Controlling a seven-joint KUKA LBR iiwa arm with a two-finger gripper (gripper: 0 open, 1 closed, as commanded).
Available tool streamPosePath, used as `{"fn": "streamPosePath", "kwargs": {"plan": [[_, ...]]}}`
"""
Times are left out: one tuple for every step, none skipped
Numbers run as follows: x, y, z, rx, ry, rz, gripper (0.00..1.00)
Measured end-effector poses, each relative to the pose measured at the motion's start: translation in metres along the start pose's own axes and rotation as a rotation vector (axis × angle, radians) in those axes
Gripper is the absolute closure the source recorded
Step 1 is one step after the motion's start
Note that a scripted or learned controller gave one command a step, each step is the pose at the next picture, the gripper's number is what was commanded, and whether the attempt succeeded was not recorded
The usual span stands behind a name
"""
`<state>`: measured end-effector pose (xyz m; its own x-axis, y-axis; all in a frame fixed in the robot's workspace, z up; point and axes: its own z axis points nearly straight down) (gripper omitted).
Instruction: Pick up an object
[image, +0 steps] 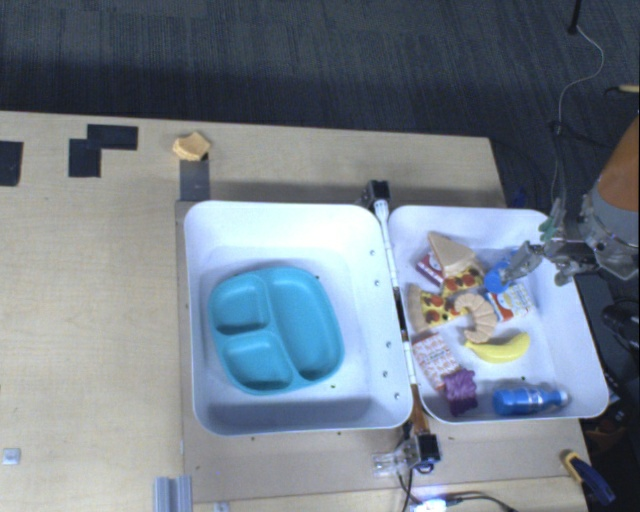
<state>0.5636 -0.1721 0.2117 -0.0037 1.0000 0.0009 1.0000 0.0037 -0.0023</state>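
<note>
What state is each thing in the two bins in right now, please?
Blue divided plate: flat in the left bin, nothing on it.
Banana: lying loose in the right bin.
Blue bottle: on its side.
Purple piece: lying loose.
Pizza slice: flat in the pile.
Claw: above the right bin's pile.
</note>
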Motion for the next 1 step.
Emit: {"fn": "streamPosePath", "kwargs": {"plan": [[-0.0316, 0.0116, 0.1178, -0.002, 0.0, 0.0, 0.0]]}}
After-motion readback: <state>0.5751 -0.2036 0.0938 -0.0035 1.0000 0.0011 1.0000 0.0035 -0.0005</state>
